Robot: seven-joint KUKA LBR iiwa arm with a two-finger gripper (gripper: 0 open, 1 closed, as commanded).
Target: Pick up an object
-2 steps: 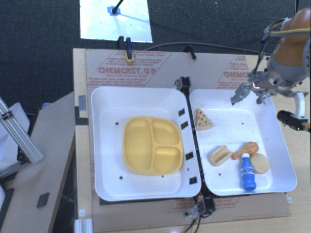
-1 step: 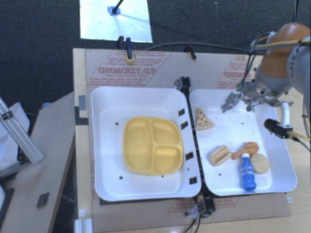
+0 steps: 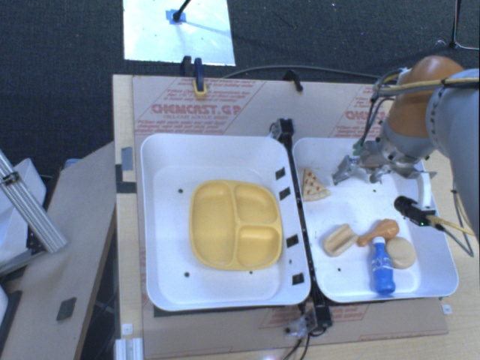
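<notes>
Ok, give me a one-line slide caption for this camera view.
KUKA arm's gripper hovers in the right bin near a pizza slice, bread roll and blue bottle; yellow tray sits left.

We see the arm [image 3: 442, 103] cut off by the right edge, the gripper [image 3: 367, 167] too small and cluttered to read, and the blue bottle [image 3: 382, 267] partly covering the drumstick [image 3: 377, 232].

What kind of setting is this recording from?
Most likely a robotics lab bench for pick-up trials: two white bins clamped to a board, toy food such as a pizza slice and blue bottle, and a grey arm.
</notes>
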